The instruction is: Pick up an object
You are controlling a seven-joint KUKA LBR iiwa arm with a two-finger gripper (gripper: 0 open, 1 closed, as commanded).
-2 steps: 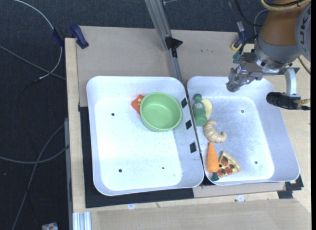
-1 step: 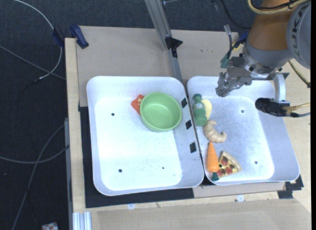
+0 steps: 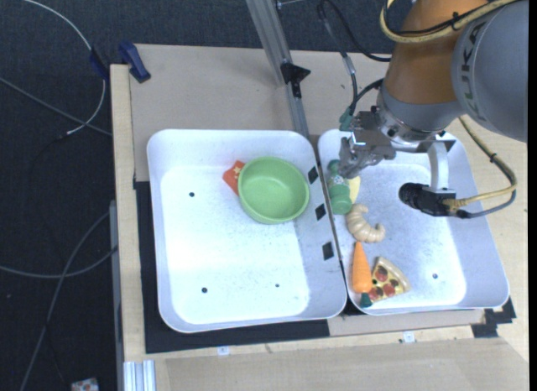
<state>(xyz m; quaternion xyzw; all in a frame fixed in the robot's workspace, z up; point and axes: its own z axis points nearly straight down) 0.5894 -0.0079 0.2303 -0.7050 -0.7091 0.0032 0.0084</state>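
My gripper (image 3: pixel 351 163) hangs over the left side of the right bin (image 3: pixel 436 247), just above a green bottle-shaped toy (image 3: pixel 339 195) and a yellow piece (image 3: pixel 353 186) beside it. Below them lie a beige croissant (image 3: pixel 366 223), an orange carrot (image 3: pixel 360 268) and a pizza slice (image 3: pixel 387 280). In the left bin (image 3: pixel 218 280) a green bowl (image 3: pixel 272 189) sits with a red-orange object (image 3: pixel 232 176) tucked against its left rim.
A metal pole (image 3: pixel 273 37) slants down between the two bins. A black camera-like fitting (image 3: pixel 426 197) with a cable hangs over the right bin. The arm's orange band (image 3: pixel 432 37) looms at upper right. Loose cables lie left of the bench.
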